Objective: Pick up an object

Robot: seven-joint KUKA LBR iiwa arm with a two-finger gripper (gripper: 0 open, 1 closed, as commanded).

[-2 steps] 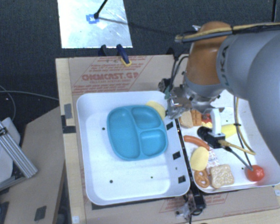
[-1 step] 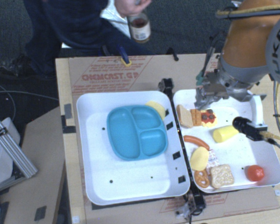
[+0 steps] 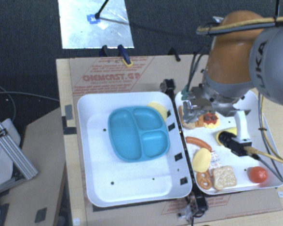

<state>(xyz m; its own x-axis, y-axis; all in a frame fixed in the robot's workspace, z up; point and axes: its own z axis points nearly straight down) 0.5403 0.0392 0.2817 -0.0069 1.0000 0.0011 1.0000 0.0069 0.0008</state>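
My gripper (image 3: 193,112) hangs over the pizza (image 3: 209,120); its grip state I cannot tell; light, stiff toy; pinch its edges

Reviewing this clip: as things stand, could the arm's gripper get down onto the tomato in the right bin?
Probably yes. The tomato lies alone near the right bin's front corner, uncovered, with a gap to the toast. The gripper sits over the food at the bin's far end, so it would have to travel across.
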